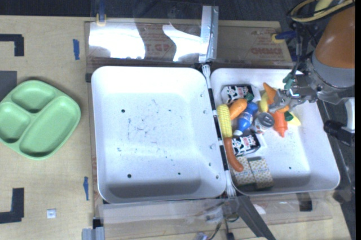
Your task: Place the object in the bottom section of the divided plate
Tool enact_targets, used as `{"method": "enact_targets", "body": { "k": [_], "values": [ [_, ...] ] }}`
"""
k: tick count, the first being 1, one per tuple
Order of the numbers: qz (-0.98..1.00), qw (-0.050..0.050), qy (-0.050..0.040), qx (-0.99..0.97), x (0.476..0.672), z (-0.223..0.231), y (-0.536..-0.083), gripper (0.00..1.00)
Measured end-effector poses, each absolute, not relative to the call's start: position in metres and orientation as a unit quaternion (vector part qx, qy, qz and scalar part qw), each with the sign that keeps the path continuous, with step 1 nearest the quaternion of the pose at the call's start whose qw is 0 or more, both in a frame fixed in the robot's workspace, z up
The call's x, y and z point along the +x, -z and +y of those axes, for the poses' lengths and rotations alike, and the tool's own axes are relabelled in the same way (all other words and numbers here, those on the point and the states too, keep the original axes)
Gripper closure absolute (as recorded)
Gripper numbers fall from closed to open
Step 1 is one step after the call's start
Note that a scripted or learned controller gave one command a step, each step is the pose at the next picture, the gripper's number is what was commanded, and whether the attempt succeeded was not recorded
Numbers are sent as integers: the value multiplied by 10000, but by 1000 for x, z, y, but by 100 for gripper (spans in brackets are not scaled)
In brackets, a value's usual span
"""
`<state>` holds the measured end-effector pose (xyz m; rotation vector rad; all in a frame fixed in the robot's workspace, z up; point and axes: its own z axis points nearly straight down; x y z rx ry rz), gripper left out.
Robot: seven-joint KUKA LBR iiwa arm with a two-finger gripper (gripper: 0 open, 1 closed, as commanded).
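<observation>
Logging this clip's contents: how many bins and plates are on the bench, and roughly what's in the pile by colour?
White bins: 2, left bin and right bin
Green divided plate: 1
Yellow corn: 1
Blue item: 1
Orange pieces: about 3, overlapping, hard to separate
Total: about 8

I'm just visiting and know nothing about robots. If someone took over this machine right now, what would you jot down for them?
Tool: over the right bin, above the toy pile; its grip can't be judged from this view.
Toys: all heaped in the right bin, corn, carrots and small packets among them.
Left bin: holds no toys.
Plate: green, on the bench left of the bins, nothing in its sections.
Done: nothing placed.
Left: pick a toy, carry it to the plate's bottom section.
</observation>
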<state>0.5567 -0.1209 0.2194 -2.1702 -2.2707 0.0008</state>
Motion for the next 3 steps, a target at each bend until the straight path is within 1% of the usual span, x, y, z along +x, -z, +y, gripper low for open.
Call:
{"method": "enact_targets", "body": {
  "k": [1,2,3],
  "values": [
    [-7649,12,-7,-6442,479,-65,-197,100],
    [-6762,19,-15,-7367,479,8,-183,100],
    [-6337,7,-15,-7736,479,92,-209,100]
  ]
}}
